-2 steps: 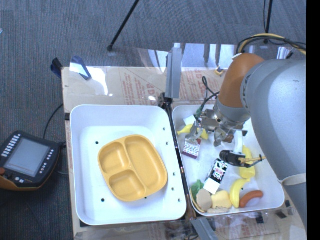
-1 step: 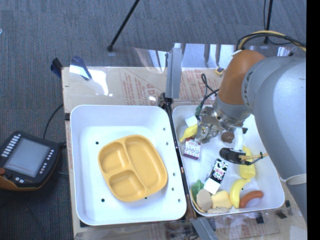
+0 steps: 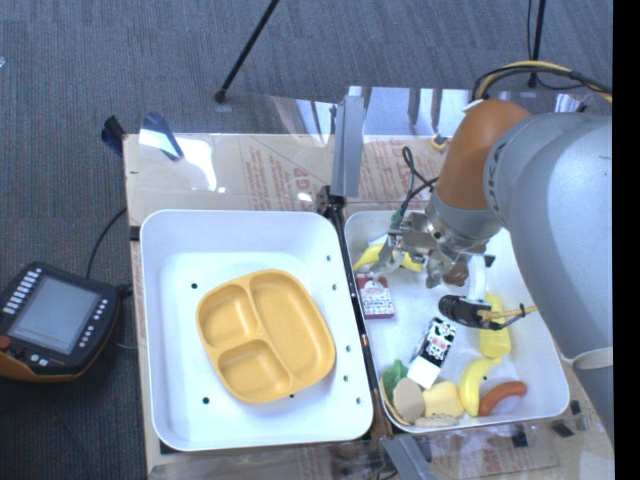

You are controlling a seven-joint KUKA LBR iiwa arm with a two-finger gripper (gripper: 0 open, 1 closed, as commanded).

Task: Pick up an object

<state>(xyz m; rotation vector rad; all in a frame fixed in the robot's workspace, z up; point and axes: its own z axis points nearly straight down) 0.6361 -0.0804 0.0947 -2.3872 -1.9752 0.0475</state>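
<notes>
My gripper point(image 3: 408, 245) hangs low over the far left part of the right bin point(image 3: 548, 368), under the grey arm with its orange band. A yellow piece point(image 3: 372, 256) lies right beside it, partly hidden by the gripper. Just in front of that lies a small red and white carton point(image 3: 377, 297). Nearer the front lie a black and white cow-print carton point(image 3: 433, 347), a yellow banana point(image 3: 471, 379), a red sausage point(image 3: 500, 396) and another yellow piece point(image 3: 495, 339).
The left bin point(image 3: 170, 268) holds a yellow divided plate point(image 3: 265, 335). A green piece point(image 3: 395, 375), a beige round piece point(image 3: 407, 399) and a pale yellow wedge point(image 3: 441, 400) crowd the right bin's front left corner. A dark rail point(image 3: 352, 298) separates the bins.
</notes>
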